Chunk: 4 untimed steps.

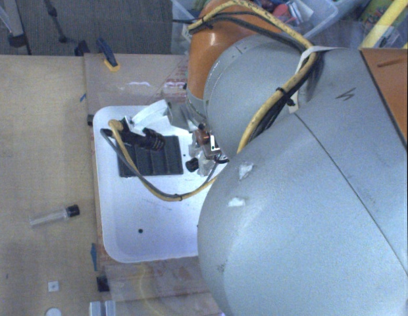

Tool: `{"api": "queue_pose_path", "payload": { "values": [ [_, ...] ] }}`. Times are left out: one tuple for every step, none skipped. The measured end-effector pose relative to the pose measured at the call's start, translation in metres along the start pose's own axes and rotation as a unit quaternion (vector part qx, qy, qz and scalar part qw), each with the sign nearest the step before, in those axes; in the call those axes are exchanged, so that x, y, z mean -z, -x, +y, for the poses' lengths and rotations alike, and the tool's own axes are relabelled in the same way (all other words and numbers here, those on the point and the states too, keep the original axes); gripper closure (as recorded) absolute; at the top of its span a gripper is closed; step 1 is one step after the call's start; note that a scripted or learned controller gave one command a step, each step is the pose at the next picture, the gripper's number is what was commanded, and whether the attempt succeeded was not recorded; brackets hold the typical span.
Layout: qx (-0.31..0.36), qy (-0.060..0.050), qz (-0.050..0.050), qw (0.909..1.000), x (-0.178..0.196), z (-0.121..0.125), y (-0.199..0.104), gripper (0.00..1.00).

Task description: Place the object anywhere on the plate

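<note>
The arm is reaching in low over the white bin, and its bulk is covering the bin's right side and whatever lies beyond. Because of that, where the object and the plate are lying cannot be told. The gripper is hanging close above the bin's upper right part and pointing downward, probably because the program is going for something there. Whether it is open or shut, and whether it is holding anything, cannot be told. Bare white floor is taking up the near half of the bin, carrying just a small dark speck. A small tube is lying on the bench, well apart from the bin and seemingly playing no part in this move
</note>
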<state>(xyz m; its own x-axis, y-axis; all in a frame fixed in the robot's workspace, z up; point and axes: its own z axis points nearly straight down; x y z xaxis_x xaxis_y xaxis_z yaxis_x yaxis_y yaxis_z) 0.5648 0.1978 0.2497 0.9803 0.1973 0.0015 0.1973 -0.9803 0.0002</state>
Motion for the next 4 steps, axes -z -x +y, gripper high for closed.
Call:
{"api": "queue_pose_path", "payload": {
  "values": [
    [0.06, -0.002, -0.004, 0.9982, -0.106, 0.032, 0.074, 1.0],
    [0.055, 0.0, 0.0, 0.9985, 0.0, -0.028, 0.014, 1.0],
    [0.074, 0.0, -0.003, 0.9973, -0.102, -0.041, 0.067, 1.0],
    [0.176, -0.001, -0.003, 0.9844, -0.125, -0.017, -0.049, 1.0]
  ]
}}
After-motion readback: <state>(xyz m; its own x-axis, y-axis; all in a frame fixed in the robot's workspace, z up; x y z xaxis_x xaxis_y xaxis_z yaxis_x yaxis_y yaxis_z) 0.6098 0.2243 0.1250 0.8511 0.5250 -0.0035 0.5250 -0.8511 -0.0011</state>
